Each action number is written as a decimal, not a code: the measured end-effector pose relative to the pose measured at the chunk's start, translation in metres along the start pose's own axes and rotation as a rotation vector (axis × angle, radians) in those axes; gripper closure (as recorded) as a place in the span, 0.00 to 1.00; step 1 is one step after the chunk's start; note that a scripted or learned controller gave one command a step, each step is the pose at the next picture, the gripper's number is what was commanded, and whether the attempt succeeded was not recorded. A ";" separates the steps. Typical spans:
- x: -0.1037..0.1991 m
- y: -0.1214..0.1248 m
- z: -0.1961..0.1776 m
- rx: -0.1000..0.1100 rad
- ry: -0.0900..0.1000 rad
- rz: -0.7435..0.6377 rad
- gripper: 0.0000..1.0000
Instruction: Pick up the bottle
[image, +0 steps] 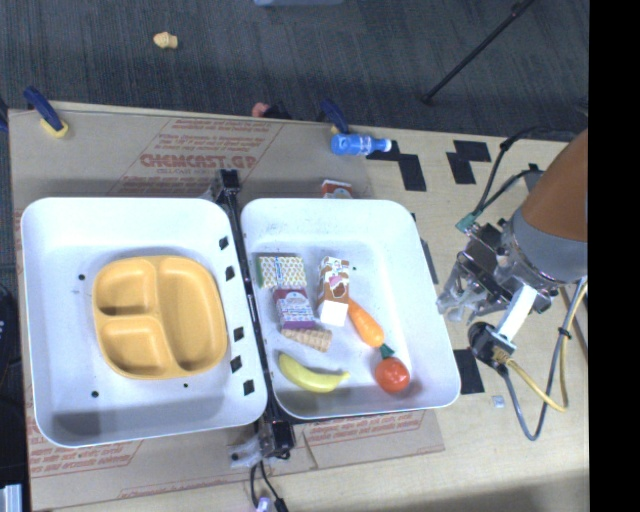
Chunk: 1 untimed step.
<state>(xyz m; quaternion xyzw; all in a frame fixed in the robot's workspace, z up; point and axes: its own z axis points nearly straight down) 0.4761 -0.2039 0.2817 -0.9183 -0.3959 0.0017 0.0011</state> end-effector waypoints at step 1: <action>0.000 0.000 0.011 0.000 0.001 0.347 1.00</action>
